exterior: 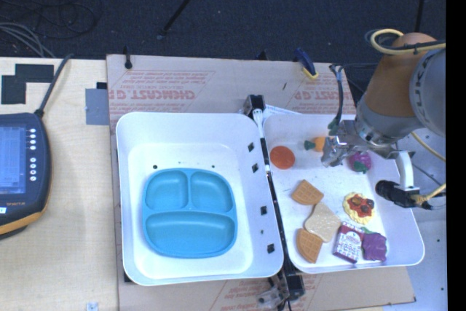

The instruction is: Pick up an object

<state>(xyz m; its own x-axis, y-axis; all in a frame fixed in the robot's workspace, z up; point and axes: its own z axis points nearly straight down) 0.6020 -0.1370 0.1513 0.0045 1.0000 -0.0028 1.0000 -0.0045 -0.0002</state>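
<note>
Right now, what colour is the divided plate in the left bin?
Light blue; the divided plate shows best in the camera view.

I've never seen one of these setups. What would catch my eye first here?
Probably the bright blue divided plate lying alone in the left white bin. Next, the right bin with its scatter of toy food: an orange disc, bread-like pieces and a purple lump. The grey arm's hand is over that bin's far part.

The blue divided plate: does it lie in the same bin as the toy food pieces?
No. The blue divided plate lies in the left bin; the toy food pieces lie in the right bin.
</note>
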